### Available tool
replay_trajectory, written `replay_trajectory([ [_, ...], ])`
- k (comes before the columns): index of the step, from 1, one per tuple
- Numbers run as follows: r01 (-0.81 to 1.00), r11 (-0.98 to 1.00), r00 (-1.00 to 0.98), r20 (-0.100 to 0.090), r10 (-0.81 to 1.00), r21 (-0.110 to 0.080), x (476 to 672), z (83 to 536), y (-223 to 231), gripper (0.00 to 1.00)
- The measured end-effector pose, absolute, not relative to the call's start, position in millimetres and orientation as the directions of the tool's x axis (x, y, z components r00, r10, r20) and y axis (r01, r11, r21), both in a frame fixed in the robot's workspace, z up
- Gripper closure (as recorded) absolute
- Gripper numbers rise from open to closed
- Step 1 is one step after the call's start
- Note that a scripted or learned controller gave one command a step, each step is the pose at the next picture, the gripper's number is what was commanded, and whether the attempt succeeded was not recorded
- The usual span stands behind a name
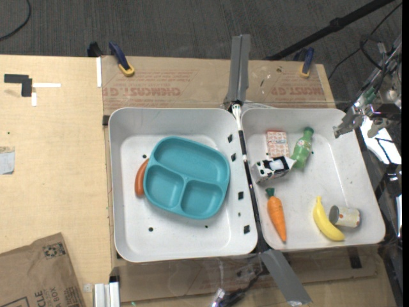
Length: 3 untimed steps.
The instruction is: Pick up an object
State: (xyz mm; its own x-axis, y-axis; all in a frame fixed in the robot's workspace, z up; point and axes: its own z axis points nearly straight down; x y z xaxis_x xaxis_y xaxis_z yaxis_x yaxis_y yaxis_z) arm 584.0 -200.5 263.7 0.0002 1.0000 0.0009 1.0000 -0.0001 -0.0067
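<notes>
carrot (pixel 276 217) lies lengthwise, green top toward bottle (pixel 301 149); pincer (pixel 358 117) state unclear.

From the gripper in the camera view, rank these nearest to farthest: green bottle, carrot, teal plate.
Gripper hangs at the right bin's upper right edge.
1. Green bottle, upper middle of the right bin.
2. Carrot, lower left of the right bin.
3. Teal plate, in the left bin.

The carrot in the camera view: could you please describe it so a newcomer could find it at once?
Look in the right-hand shallow white bin, near its front-left corner. The orange plastic carrot lies there, green stem end pointing away; it is the only orange, tapered item, left of the yellow banana.
</notes>
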Motion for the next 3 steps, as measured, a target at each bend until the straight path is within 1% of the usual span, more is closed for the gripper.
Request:
replay_trajectory([
  [1, 1.000, -0.026, 0.026, -0.001, 1.000, -0.005, 577.6, 280.1, -187.7, 0.00],
  [2, 0.998, 0.058, -0.058, 0.001, 0.998, -0.008, 593.8, 189.8, -153.3, 0.00],
  [3, 0.952, 0.306, -0.306, 0.000, 0.952, -0.003, 639.4, 89.4, -174.5, 0.00],
])
